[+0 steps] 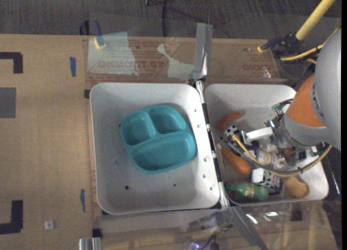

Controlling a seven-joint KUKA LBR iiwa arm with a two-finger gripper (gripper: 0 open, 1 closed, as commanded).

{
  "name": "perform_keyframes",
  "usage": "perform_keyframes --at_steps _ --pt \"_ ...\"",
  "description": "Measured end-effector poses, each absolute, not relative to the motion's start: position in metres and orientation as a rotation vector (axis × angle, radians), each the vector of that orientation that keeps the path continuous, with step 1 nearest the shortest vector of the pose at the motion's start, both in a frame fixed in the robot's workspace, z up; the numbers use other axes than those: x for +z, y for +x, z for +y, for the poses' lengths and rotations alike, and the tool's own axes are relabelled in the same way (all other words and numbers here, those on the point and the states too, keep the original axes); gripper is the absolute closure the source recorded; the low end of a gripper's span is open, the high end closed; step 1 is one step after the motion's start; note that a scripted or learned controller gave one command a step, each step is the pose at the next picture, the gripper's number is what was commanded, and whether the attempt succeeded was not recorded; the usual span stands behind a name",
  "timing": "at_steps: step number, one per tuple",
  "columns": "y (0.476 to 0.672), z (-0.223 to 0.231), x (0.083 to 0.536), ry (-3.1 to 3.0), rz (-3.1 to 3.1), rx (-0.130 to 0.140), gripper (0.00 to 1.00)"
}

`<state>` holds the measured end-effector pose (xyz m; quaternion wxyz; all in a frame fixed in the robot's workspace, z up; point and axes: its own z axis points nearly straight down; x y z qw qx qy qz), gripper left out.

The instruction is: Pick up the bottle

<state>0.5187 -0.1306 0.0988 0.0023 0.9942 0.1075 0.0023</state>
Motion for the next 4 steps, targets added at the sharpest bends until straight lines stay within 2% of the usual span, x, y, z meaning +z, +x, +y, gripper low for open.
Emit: perform_keyframes --at_steps 1,2,3,4 --pt "0.573 -0.213 0.09 3.128 0.347 0.012 1.0" --pt "0.574 -0.212 0.099 3.128 0.354 0.008 1.0" --pt "0.536 -0.204 0.194 3.123 0.357 -0.004 1.0" --pt "0.492 -0.174 0.291 3.126 0.319 -0.003 1.0"
